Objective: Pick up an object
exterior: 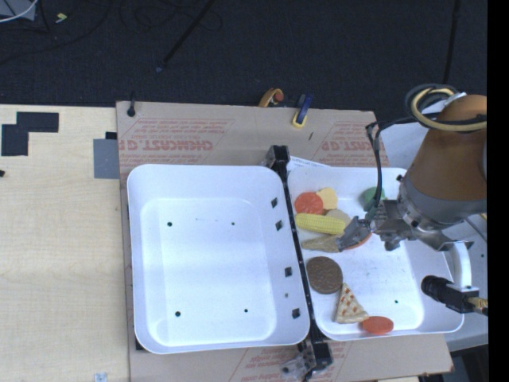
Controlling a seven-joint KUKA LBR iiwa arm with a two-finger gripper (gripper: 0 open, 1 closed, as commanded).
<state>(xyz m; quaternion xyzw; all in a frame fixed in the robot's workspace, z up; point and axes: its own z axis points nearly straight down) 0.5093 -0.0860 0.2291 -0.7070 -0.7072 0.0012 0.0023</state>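
Yellow corn cob [320, 224] lies among toy foods in the right bin [406, 313]; the gripper [355, 233] hangs just beside it, seemingly lining up a grasp; whether the jaws are parted, I cannot tell.

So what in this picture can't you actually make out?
- The gripper: too dark and small in the camera view to tell whether it holds anything.
- The green item: mostly hidden behind the arm's cables and wrist.
- The flat pale piece under the corn cob: the cob covers most of it.
- The right bin's far right side: covered by the arm.
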